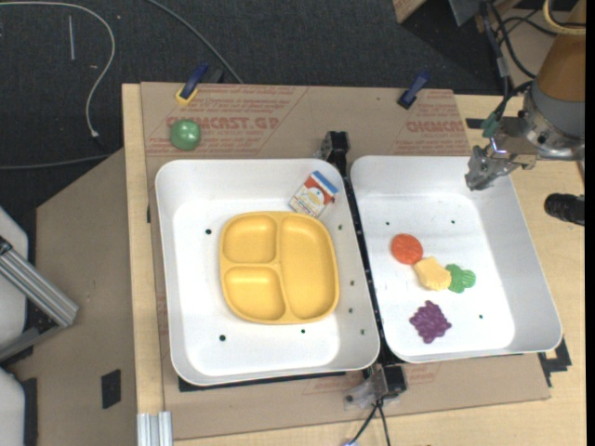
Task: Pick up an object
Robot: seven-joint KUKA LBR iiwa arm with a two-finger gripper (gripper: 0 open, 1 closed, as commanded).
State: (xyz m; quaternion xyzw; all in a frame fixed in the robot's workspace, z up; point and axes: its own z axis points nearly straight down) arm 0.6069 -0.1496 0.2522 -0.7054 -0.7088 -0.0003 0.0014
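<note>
The orange piece (406,248), yellow piece (431,272), green piece (459,278) and purple grape cluster (429,321) lie close together in the right bin (521,277), below and to the left of the gripper (482,171). The gripper hangs above that bin's upper right corner, carrying nothing; whether it is open I cannot tell. This looks like the approach step: next it must move over one piece and descend. Further left, the left bin (186,277) holds a yellow tray (279,268) and a small carton (313,193).

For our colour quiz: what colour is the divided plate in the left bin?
Yellow: the divided plate, camera view.
</note>
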